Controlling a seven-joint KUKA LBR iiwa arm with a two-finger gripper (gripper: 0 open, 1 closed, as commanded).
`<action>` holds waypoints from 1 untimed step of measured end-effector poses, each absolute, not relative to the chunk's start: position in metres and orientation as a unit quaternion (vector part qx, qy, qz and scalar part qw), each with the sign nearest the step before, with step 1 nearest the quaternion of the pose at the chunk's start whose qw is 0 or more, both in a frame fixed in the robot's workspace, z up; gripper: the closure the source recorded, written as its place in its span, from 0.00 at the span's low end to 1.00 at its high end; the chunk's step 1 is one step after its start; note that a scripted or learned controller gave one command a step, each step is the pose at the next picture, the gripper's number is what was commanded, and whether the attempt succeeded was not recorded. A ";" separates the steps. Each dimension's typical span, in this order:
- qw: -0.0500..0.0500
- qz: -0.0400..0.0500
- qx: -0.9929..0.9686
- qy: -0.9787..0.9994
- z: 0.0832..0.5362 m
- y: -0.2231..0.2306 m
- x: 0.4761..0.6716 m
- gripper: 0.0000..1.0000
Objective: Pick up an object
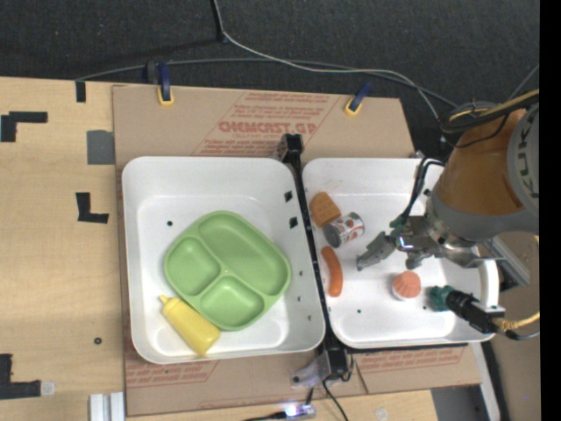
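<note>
The gripper (379, 254) hangs low over the right bin (377, 330), fingers apart and clamped on nothing. Near its left wall lie a hot dog (333, 271), a small can (347, 227) and a bread piece (323, 206). An orange-red ball (406, 284) sits toward the front edge, just beside the wrist.

In the left bin (145, 235), a green divided plate (227, 269) fills the middle, a yellow mustard bottle (188, 324) touching its front-left rim.

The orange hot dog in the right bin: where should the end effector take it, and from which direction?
Grip the hot dog at its middle, across its narrow width, coming straight down. It lies flat and elongated, running roughly up-down in the view, close to the right bin's left wall, so the fingers should close left-to-right. The wall-side finger has little room. The end effector hovers just right of it.
</note>
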State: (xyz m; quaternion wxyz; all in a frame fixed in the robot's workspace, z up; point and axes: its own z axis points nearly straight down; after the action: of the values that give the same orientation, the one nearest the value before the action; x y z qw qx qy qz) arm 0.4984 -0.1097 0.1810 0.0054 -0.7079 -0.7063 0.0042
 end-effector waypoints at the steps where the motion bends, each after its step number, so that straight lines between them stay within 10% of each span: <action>1: 0.001 0.001 -0.707 -0.707 0.186 -0.110 0.501 0.00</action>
State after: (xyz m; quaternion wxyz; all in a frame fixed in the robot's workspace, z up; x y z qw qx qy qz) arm 0.5014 -0.1096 0.1860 0.0007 -0.7068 -0.7074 0.0008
